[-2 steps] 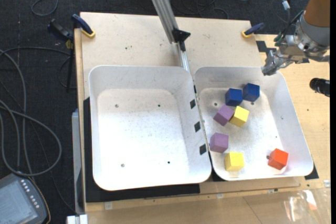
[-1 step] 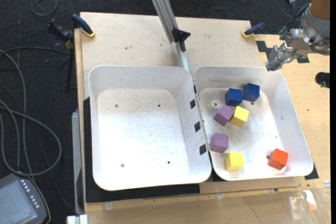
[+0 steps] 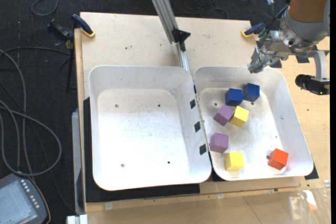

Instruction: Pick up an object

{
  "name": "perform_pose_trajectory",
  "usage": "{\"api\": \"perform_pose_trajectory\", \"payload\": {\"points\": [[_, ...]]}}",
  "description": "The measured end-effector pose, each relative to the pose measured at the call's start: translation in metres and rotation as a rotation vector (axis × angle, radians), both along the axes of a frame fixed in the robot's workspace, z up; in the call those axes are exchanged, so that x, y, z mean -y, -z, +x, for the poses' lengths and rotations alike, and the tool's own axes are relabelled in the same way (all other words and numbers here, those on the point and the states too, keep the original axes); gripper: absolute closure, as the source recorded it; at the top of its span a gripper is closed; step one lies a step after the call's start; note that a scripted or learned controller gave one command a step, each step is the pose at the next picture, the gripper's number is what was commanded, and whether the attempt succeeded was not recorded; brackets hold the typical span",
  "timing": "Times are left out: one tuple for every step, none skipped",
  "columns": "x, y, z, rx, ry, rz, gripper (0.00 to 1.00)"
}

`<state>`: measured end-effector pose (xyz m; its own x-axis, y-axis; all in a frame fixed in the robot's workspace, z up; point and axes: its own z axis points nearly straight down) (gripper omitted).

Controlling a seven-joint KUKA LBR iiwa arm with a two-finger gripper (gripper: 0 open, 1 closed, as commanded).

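The grey arm's two-finger gripper (image 3: pixel 258 64) hangs over the far rim of the right white bin (image 3: pixel 294 113), and I cannot tell how it is set because it looks small and blurry. Nothing is in it that I can see, so I think the job is at the start: the arm is up high and has to choose a block and go down to it. The blocks all lie in the right white bin. Closest to the gripper is a dark blue foam cube (image 3: pixel 252 92), and a second blue foam cube (image 3: pixel 233 96) sits right next to it, maybe touching. Just past those, further from the gripper, a light purple cube (image 3: pixel 224 114) and a yellow cube (image 3: pixel 240 116) press together. Further still are another purple cube (image 3: pixel 219 141) and another yellow cube (image 3: pixel 234 160), close but a little apart. A red-orange cube (image 3: pixel 278 158) sits alone near the bin's near corner, well apart from the others. I think the lonely red-orange one would be easiest, since nothing crowds its sides; the blue pair is nearer, but the gripper would need to slip in without bumping the neighbour. The cubes look soft, with flat sides and dull skin. The bin looks smooth and hard, with low sloped walls. The left white bin (image 3: pixel 105 113) has tiny dark specks on its floor.
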<state>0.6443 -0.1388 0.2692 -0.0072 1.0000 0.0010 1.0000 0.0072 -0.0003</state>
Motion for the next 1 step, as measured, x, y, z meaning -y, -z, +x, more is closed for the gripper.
{"api": "perform_pose_trajectory", "payload": {"points": [[-0.0493, -0.0031, -0.0122, 0.0, -0.001, 0.0, 1.0]]}}
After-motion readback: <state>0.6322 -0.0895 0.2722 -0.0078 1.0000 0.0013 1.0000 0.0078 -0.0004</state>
